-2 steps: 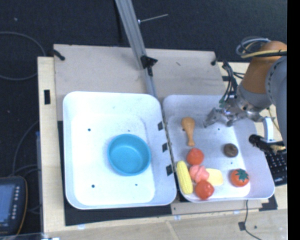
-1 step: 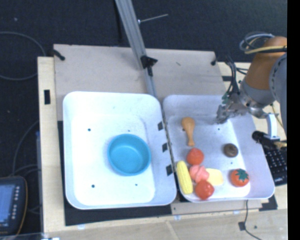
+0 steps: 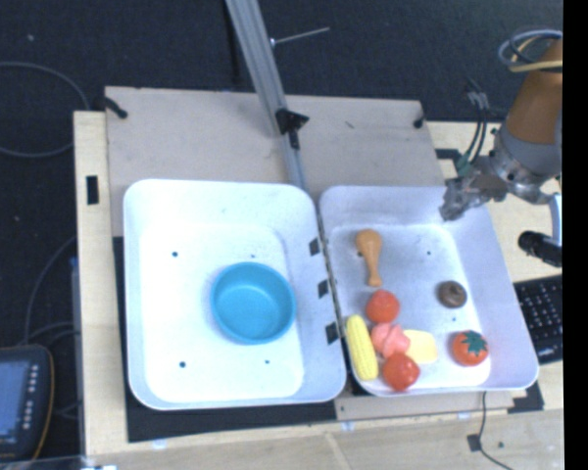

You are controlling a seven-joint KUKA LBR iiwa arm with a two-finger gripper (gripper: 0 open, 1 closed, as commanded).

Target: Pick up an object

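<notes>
The gripper sits over the right bin's far edge; I cannot tell its state. Smooth toy food lies below: drumstick, bumpy corn, round tomato. A round blue bowl fills the left bin.

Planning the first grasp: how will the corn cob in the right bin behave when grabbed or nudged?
The corn cob looks like rigid, light toy plastic. Its rounded length may roll sideways, though the bin wall and pink piece beside it probably check that.
</notes>
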